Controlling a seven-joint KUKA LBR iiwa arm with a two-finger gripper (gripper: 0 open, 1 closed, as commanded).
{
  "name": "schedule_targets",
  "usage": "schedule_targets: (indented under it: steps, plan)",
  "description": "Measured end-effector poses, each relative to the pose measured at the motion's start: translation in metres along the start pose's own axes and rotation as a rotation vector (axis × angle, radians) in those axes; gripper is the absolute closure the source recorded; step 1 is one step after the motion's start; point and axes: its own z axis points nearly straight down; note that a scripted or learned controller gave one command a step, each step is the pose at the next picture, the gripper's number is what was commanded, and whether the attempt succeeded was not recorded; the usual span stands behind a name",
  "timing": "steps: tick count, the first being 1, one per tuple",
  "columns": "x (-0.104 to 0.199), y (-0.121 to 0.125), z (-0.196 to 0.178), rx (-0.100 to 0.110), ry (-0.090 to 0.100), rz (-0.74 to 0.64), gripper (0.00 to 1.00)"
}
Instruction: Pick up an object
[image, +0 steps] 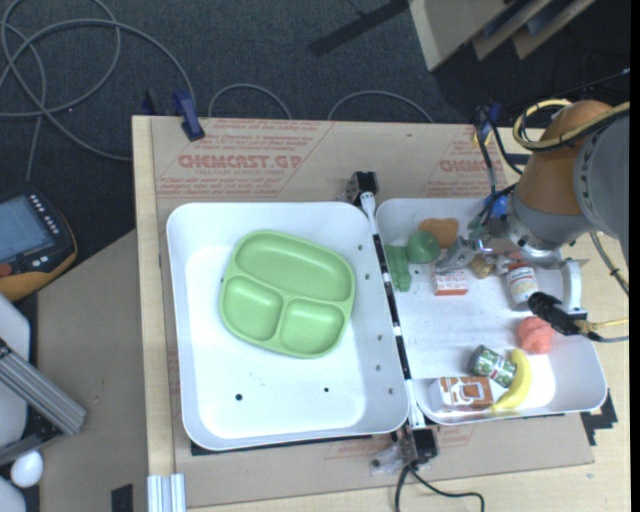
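My gripper (466, 252) hangs low over the back of the right bin (575, 395), reaching in from the right under the orange-banded wrist. Just left of it lie an orange piece (438, 230) and a round green piece (422, 246). A red-and-white packet (451, 286) sits just below the gripper, and a small brown item (487, 266) is right beside it. A small white bottle (518, 284) stands to the right. Whether anything is held is hidden by the gripper body.
A long green piece (398, 268) lies along the right bin's left wall. Toward the front are a pink-red object (537, 336), a can (493, 364), a banana (520, 382) and a carton (464, 392). The left bin (200, 400) holds a green divided plate (287, 293).
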Motion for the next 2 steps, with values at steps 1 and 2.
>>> schedule_targets:
  steps: [1, 2]
  plan:
    - [0.028, 0.050, 0.003, 0.024, 0.000, 0.005, 0.00]
    - [0.009, 0.050, 0.003, 0.028, 0.016, 0.001, 0.00]
